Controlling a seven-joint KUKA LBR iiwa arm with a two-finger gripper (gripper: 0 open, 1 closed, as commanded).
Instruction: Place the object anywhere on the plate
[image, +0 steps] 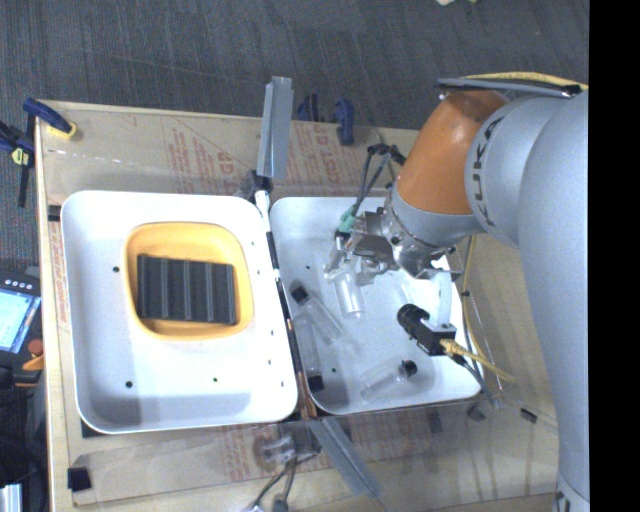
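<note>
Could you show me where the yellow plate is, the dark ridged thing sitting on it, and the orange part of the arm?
yellow plate (185, 236): camera view, on its bare far rim.
dark ridged block (187, 290): camera view, on its middle.
orange band (448, 150): camera view, on its broad curved face.

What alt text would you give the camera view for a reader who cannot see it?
The grey arm's gripper hangs low over the right bin, among small clear items that are hard to identify. In the left bin, a yellow plate carries a dark ridged block.
</note>
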